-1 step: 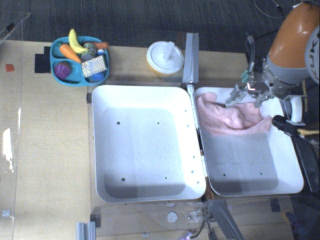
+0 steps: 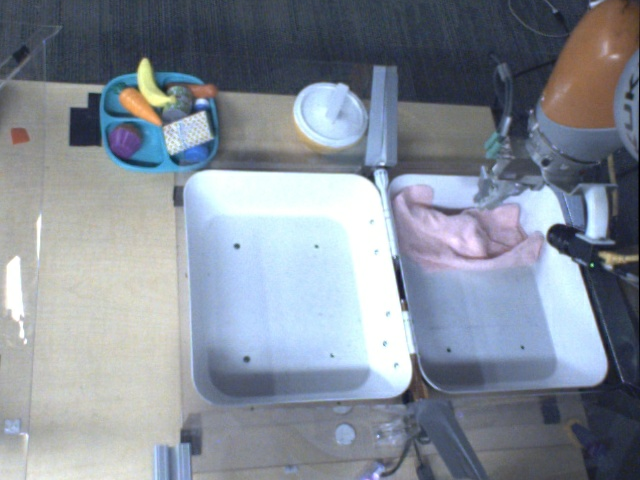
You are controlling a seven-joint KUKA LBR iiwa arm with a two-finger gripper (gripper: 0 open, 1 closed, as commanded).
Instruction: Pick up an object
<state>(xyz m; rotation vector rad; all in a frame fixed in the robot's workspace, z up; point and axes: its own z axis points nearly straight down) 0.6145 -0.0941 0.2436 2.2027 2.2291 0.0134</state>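
Observation:
A crumpled pink cloth (image 2: 455, 236) lies across the far half of the right bin (image 2: 510, 353). Its right part bunches up toward the bin's far wall. My gripper (image 2: 497, 192) is low over the far right part of the cloth, right at its upper edge and touching or nearly touching it. The grey wrist and the orange band (image 2: 590, 63) rise behind it to the upper right.
The left bin (image 2: 290, 288) sits beside the right one, with a metal divider (image 2: 381, 118) at the back between them. Behind the bins stand a white and yellow lidded bowl (image 2: 330, 115) and a blue tray of toy food (image 2: 160, 120). A black fixture (image 2: 580, 248) juts over the right bin's right rim.

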